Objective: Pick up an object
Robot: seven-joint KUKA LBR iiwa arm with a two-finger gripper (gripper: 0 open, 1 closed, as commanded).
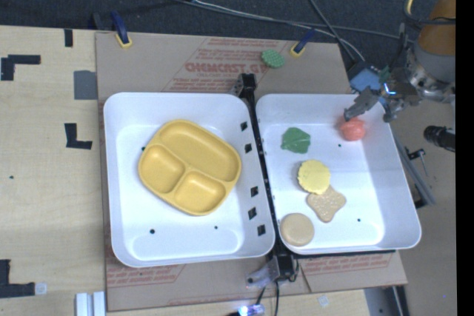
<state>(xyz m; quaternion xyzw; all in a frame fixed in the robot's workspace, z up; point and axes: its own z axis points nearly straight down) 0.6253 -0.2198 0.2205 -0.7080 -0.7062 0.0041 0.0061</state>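
The right bin (385, 181) holds several small items: a red round piece (353, 129), a green leaf-shaped piece (296, 139), a yellow disc (313, 175), a tan star-like biscuit (326, 203) and a beige round piece (298, 229). My gripper (372, 112) hangs over the bin's far right corner, just above and to the right of the red piece. It is open, its fingers spread with nothing between them. The left fingertip (351, 113) ends close above the red piece.
A yellow divided plate (190, 166) lies in the left bin (122, 159). A small green piece (272, 59) sits on the cardboard behind the bins. Cables (326, 18) run across the dark floor at the back. Clamps (121, 32) hold the cardboard's far edge.
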